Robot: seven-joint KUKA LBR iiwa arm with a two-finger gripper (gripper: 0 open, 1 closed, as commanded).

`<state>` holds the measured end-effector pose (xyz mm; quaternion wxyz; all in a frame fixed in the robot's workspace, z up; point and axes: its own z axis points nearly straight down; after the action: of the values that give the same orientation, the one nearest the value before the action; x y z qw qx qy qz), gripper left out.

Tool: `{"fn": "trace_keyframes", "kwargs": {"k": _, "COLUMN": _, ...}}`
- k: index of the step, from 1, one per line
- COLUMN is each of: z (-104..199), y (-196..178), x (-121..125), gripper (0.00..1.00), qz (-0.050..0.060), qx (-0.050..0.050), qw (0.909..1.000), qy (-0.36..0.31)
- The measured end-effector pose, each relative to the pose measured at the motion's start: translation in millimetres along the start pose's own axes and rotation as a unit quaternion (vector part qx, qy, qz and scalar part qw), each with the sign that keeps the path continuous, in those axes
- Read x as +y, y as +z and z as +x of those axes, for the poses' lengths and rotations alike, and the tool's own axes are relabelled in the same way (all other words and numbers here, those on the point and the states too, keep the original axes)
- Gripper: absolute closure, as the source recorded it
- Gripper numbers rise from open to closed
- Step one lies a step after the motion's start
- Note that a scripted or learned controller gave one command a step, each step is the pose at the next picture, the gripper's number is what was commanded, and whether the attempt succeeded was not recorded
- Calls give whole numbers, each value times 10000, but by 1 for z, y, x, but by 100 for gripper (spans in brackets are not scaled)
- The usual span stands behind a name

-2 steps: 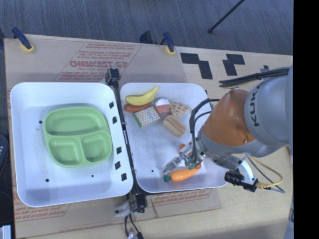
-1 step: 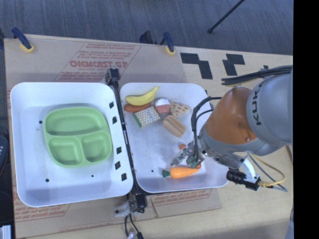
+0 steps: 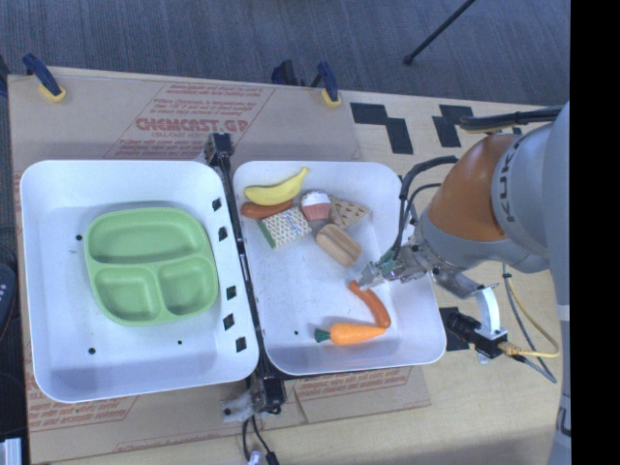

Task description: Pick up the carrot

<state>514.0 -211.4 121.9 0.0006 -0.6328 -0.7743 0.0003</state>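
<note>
- White right bin holds all the food; left bin holds a green tray.
- Grey arm reaches in from the right; gripper sits low by the right bin's right wall. Cannot tell how it is set.
- Carrot lies near the front wall, just forward of and slightly left of the gripper, long axis across the bin, green end left.
- Orange-red sausage curves between gripper and carrot, its lower end touching or nearly touching the carrot; likely obstacle.
- Banana, bread, other toys well apart at the back.
</note>
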Motion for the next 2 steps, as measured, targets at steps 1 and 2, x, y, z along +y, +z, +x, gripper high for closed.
{"fn": "trace_keyframes", "kwargs": {"k": 1, "z": 0, "y": 0, "x": 0, "gripper": 0, "qz": 2, "qx": 2, "qw": 10000, "qy": -3}}
{"fn": "trace_keyframes", "kwargs": {"k": 2, "z": -13, "y": 19, "x": 66, "gripper": 0, "qz": 0, "qx": 1, "qw": 9974, "qy": -719}}
